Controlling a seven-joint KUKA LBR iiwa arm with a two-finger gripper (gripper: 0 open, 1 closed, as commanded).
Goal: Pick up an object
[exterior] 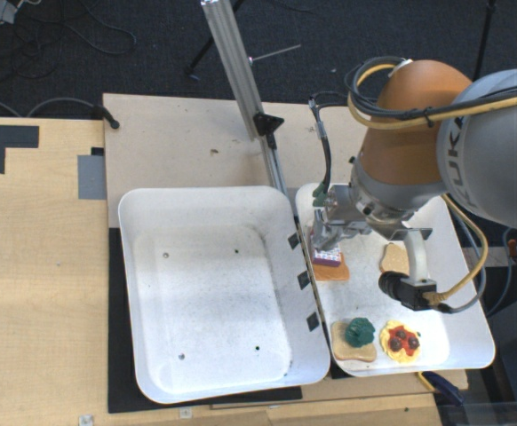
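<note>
Directly beneath the gripper [328, 238], an orange block with a purple top [330, 266] is seen in the right bin [472, 349]; finger opening cannot be told.

Left bin [152, 229] wide open; right bin [472, 344] crowded w/ arm [409, 140], toy food [378, 337] near front.

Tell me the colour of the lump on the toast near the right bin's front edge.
Dark green lump on tan toast, seen in the camera view.
</note>
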